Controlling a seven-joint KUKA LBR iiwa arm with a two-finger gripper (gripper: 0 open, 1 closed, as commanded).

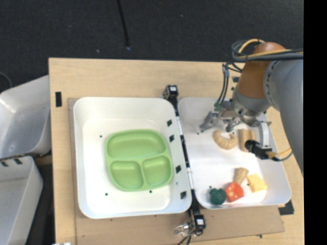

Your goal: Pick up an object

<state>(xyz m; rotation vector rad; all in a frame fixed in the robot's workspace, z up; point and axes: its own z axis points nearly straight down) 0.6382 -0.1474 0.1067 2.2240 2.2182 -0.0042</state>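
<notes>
My gripper (218, 124) hangs over the upper part of the right bin (196, 111), its fingers spread open with nothing between them. Just below it lies a tan croissant-shaped piece (225, 140), with a tan cylinder (246, 136) to its right. Near the bin's front edge sit a tan cone-like piece (241, 175), a yellow block (257, 183), a red tomato-like item (234, 191) and a dark green item (217, 196). The grey arm with its orange band (258, 75) hides the bin's back right corner.
The left bin (87, 116) holds a green divided plate (139, 160). Black clips (170, 91) sit along the seam between the two bins. A white container (20, 116) stands off the bench at the left.
</notes>
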